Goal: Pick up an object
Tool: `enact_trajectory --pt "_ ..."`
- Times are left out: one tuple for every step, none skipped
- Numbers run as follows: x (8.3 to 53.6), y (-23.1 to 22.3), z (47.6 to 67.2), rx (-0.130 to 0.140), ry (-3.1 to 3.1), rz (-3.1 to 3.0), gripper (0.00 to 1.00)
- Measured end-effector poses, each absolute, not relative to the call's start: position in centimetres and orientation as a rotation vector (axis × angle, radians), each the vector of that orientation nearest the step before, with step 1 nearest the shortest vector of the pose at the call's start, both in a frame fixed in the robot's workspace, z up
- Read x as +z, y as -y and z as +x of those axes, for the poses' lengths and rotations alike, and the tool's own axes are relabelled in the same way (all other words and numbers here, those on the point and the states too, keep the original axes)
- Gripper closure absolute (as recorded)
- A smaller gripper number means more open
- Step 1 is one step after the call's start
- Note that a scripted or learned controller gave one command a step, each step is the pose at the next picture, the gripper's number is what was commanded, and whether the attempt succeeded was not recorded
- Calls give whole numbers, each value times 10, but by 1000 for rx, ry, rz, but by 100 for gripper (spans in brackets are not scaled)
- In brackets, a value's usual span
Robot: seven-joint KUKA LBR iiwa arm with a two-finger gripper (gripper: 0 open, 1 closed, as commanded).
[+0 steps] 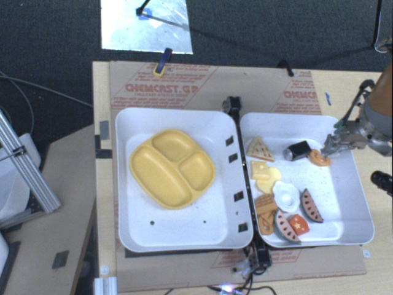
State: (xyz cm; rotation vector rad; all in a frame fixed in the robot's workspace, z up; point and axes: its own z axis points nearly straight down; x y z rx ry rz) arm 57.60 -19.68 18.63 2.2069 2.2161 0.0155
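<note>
The right bin (356, 189) holds several toy foods. A waffle-patterned wedge (258, 148) lies at its upper left, with a black block (299, 150) to the right and a small orange piece (318, 158) beside that. Below are pale yellow cheese pieces (265, 174), a fried egg (285, 195), two watermelon slices (311, 206) (281, 225), a red piece with a star (298, 224) and orange-brown pieces (265, 211). My gripper (331, 145) reaches in from the right, low over the bin's upper right, just right of and above the orange piece. I see nothing held in it.
The left bin (132, 226) holds a yellow divided plate (172, 168). A black divider with clips (241, 165) runs between the bins. Both stand on cardboard (184, 88). A yellow and blue tool (163, 62) lies at the back.
</note>
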Motion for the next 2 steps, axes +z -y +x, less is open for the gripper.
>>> enact_trajectory --pt "197 197 577 19 -2216 2203 100" --pt "208 197 578 23 -2216 2199 100"
